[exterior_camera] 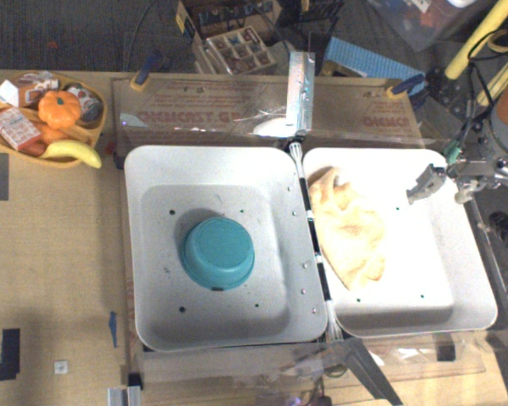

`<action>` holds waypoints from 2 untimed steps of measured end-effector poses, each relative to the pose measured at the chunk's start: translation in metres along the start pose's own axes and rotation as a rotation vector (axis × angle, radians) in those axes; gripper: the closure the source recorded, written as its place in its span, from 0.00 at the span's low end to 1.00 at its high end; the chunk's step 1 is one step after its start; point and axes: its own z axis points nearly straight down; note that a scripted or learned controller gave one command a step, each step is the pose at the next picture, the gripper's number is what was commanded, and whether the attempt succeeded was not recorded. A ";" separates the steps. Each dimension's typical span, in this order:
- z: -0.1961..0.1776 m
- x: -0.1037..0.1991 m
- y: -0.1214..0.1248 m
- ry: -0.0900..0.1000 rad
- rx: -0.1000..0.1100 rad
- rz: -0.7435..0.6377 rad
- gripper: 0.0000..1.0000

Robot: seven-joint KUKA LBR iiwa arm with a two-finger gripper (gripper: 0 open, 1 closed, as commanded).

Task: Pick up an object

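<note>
A teal bowl (218, 252) lies upside down in the middle of the left bin (152, 176). A crumpled pale yellow cloth (349, 231) lies along the left side of the right bin (457, 294), against the divider. My gripper (425, 184) hangs over the right bin's upper right part, to the right of the cloth and apart from it. Nothing shows in its grasp. The arm reaches in from the right edge.
A basket (0, 134) with a small pumpkin (59, 108), a banana (74, 151) and boxes sits at the bench's far left. A clear plastic wall (212, 108) and a cardboard strip run behind the bins. Cables and clutter lie beyond.
</note>
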 end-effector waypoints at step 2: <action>0.158 0.072 0.066 -0.002 -0.010 -0.041 0.00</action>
